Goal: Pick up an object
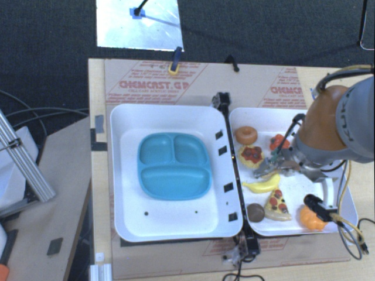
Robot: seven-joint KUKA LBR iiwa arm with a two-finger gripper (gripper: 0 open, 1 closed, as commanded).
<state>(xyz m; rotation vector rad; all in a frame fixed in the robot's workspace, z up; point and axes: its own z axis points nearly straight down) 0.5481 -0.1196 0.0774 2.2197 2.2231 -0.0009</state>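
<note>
The arm (340, 124) is reaching into the right bin (351, 206), its jaws hanging low near the bin's left side; whether they are apart or together I cannot tell. The banana (263, 184) is lying just below the jaws, the small pizza tart (252, 155) just to their left, the doughnut (246, 135) farther up. The left bin (126, 215) is holding a blue divided plate (173, 165).
</note>
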